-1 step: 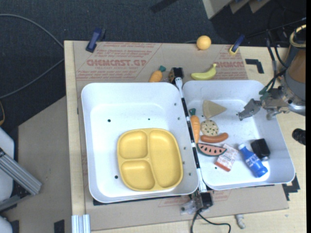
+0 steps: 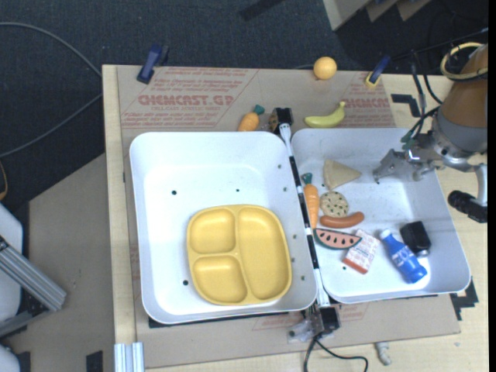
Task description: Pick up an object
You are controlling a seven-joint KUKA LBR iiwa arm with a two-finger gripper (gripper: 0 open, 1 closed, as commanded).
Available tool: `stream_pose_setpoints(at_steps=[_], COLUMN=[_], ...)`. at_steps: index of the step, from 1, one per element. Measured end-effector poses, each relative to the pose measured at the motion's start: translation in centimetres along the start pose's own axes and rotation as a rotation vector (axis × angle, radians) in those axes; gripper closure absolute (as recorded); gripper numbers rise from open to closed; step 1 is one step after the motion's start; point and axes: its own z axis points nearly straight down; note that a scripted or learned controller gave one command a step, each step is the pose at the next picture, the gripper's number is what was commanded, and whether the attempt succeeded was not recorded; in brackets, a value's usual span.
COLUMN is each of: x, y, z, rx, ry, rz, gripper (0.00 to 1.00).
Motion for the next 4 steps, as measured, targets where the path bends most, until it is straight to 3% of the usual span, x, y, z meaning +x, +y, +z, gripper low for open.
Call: stream_pose_setpoints(at_steps=[1,2,3,4], x=[10.4,11.9,13.1,10.2], y=[-3.0,-13.8,-14.5,-8.7], z=[0.4,2.6,2.6,2.5], rx=[0.001,0.001,0.001,-0.001], ry=[0.001,-0.002,-0.001,-0.003], rz=[0.0,0.003,0.003,0.003], gripper=[0.0,0.0,0.0,0.0])
